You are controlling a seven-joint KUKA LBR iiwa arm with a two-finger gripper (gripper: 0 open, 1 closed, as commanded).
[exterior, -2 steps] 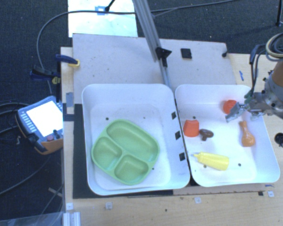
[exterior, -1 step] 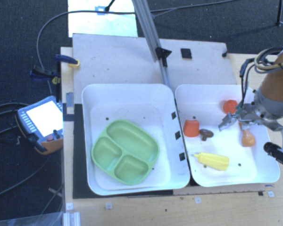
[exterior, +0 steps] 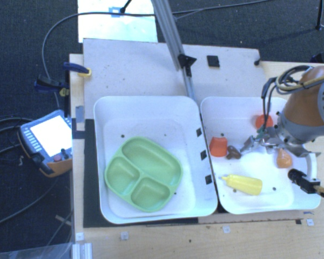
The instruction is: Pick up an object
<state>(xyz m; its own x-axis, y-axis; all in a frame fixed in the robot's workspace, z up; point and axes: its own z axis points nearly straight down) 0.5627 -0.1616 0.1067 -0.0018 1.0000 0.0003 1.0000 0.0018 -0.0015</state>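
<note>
Several small objects scattered in right bin (exterior: 227, 112): orange cup (exterior: 218, 146), brown lump (exterior: 234, 152) touching it, yellow squeeze bottle (exterior: 244, 184) lying on its side near front wall, orange-red ball (exterior: 262, 121), pale orange piece (exterior: 283, 158). Gripper (exterior: 255, 142) low beside brown lump, likely lining up on it; grip state impossible to judge. Green divided plate (exterior: 143, 174) alone in left bin (exterior: 146, 106).
</note>
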